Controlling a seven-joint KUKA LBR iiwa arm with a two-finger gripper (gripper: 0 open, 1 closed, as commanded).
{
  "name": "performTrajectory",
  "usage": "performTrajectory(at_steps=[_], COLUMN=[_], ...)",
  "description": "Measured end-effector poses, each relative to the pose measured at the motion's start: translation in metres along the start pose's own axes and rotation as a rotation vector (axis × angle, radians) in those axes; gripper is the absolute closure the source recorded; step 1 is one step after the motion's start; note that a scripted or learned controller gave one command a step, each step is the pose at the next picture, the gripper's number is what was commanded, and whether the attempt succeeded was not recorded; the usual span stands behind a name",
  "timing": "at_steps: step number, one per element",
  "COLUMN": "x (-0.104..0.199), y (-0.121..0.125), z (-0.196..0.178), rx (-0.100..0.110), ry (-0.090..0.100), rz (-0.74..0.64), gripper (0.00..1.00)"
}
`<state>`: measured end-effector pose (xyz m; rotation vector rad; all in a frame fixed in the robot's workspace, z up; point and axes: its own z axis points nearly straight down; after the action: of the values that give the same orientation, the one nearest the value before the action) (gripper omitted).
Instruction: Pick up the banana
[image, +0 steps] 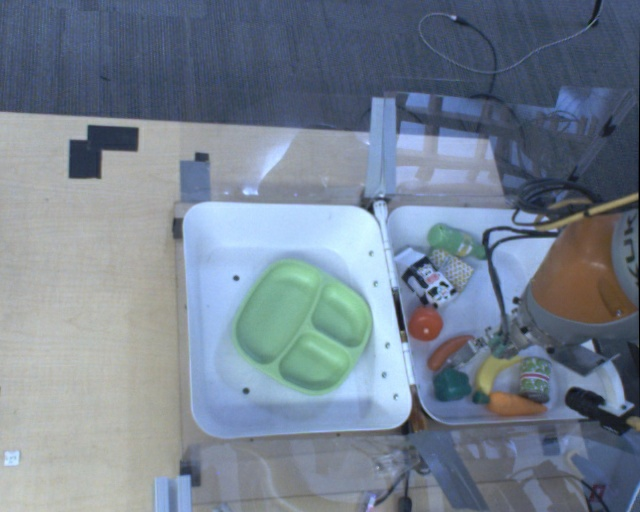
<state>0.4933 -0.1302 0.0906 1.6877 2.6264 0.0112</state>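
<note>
In the right bin (470, 416), banana (491, 373) lies between carrot (516, 404) and can (535, 379).

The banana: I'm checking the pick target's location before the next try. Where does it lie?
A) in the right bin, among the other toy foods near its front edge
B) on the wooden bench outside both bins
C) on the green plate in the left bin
A: the banana lies in the right bin, next to the carrot, while the green plate sits in the left bin.
</note>
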Motion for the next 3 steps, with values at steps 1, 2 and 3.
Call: performTrajectory(at_steps=[1,2,3], x=[0.000,0.000,-0.002], y=[0.003,0.003,-0.001], z=[-0.012,-0.012,0.000], rx=[-0.004,-0.004,0.000], ry=[-0.001,-0.001,0.004], rz=[-0.002,-0.002,-0.321], gripper=[1.00,0.00,0.00])
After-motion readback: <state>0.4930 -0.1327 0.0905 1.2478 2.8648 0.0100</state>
